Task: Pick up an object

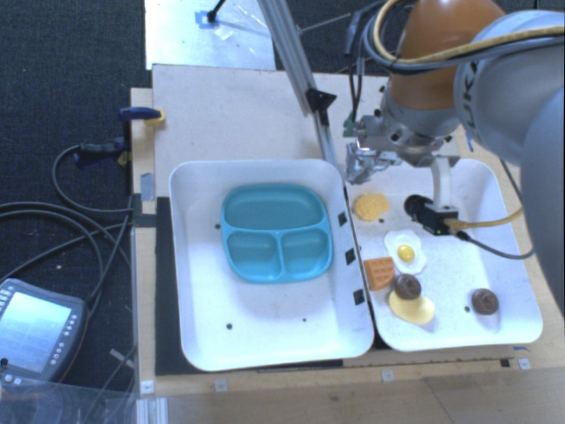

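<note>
The arm [512,69] runs off the right edge and hides the right bin's [521,325] far rim.

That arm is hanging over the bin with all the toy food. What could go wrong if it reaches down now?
The gripper sits near the bin wall, so it might bump the rim rather than reach the round yellow cracker. The fried egg, orange cracker, brown piece and yellow slice are bunched together, so it could nudge a neighbour. All look flat, probably hard to pinch.
</note>
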Robot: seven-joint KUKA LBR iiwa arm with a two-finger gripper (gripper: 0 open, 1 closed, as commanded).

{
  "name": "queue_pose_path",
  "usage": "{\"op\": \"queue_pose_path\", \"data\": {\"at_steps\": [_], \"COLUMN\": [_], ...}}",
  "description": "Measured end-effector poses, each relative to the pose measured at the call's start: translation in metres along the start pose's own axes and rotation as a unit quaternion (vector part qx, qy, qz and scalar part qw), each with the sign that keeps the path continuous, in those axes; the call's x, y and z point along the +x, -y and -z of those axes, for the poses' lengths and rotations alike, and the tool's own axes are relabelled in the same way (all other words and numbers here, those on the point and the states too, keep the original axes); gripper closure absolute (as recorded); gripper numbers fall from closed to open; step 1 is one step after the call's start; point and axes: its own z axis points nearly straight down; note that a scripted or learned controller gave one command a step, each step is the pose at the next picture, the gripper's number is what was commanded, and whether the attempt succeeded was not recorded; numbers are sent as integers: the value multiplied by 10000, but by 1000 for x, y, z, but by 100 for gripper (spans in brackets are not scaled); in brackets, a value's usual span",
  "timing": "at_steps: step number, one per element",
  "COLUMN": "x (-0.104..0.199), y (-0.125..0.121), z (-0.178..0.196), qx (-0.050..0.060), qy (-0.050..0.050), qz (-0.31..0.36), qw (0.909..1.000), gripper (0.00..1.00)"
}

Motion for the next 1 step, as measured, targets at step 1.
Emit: {"op": "queue_pose_path", "data": {"at_steps": [1], "x": [41], "y": [-14], "z": [-10], "qx": [2], "qy": [6], "qz": [-11], "qw": [10000], "gripper": [100]}}
